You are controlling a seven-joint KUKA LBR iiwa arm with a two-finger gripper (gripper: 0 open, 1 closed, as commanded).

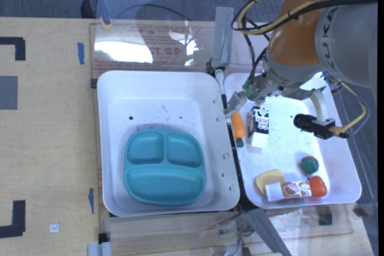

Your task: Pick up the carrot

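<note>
The carrot point(238, 125) is a small orange piece with a green end. It lies along the left wall of the right bin point(351, 174), pointing roughly toward the front. My gripper point(248, 93) hangs under the grey and orange wrist at the back left corner of that bin. It is just behind the carrot and slightly to its right. Nothing shows as held in it. The wrist and its cables hide the back of the bin.
A white carton with black spots point(260, 124) lies right of the carrot. At the front of the right bin lie a green ball point(309, 164), a red tomato point(318, 186), a yellow piece point(269, 178) and a labelled packet point(288, 190). The left bin point(114, 99) holds a teal divided plate point(165, 166).
</note>
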